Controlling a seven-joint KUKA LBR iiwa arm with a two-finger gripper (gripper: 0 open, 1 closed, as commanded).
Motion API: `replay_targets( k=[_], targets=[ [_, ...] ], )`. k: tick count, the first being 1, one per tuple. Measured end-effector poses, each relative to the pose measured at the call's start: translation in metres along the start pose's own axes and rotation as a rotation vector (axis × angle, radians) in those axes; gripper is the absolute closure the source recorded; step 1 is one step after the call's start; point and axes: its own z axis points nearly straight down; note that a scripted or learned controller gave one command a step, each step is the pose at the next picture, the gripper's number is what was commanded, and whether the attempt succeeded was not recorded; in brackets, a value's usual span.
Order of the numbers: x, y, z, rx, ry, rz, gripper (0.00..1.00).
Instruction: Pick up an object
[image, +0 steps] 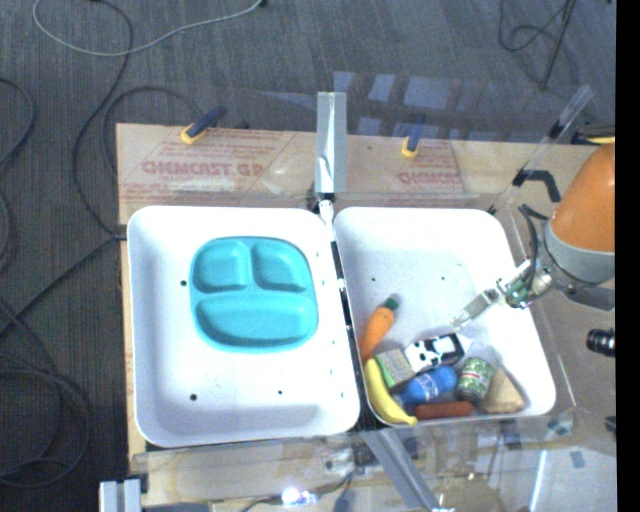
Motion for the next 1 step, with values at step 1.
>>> replay_targets(
  k=[1],
  targets=[
    [0.0521, 0.0088, 0.0599, -0.014, -0.017, -0.184, 0.00]
  ],
)
